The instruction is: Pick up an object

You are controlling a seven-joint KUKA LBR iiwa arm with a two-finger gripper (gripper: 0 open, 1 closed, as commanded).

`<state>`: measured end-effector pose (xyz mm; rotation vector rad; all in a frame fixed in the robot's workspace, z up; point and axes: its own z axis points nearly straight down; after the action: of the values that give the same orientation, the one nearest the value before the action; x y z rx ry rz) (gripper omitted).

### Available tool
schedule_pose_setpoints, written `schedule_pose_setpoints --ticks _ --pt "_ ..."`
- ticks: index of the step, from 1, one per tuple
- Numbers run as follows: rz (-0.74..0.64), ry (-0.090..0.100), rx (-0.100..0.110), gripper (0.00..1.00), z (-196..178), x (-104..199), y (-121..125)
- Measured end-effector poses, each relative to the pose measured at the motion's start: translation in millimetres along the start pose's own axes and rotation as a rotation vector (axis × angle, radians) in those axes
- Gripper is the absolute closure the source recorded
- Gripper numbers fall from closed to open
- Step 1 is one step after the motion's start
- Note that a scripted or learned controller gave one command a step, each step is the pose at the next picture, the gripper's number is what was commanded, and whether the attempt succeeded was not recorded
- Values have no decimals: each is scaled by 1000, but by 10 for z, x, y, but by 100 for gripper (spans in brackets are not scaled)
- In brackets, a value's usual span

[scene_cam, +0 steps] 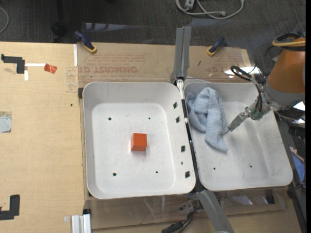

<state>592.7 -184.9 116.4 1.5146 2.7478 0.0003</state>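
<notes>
**Over the right bin, almost on the cloth**

Over at the right bin (272, 164), our gripper (234, 124) is angled down and to the view's left, tip sitting just beside the blue-grey cloth (209, 115). Honestly we can't tell its state at this size, and nothing shows held in it.

The cloth lies crumpled in the left part of that bin, long axis running roughly top to bottom of the view, so it's right there to the left of the tip. Our guess is a short push that way gets onto it.

Further out, the orange cube (139, 142) sits near the middle of the left bin (97, 178), well apart from the gripper and across the divider. We'd call the cloth the nearer pick.
</notes>
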Motion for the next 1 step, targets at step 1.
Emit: schedule_pose_setpoints --ticks 1 --pt "-48 2 1 0 241 232 158"
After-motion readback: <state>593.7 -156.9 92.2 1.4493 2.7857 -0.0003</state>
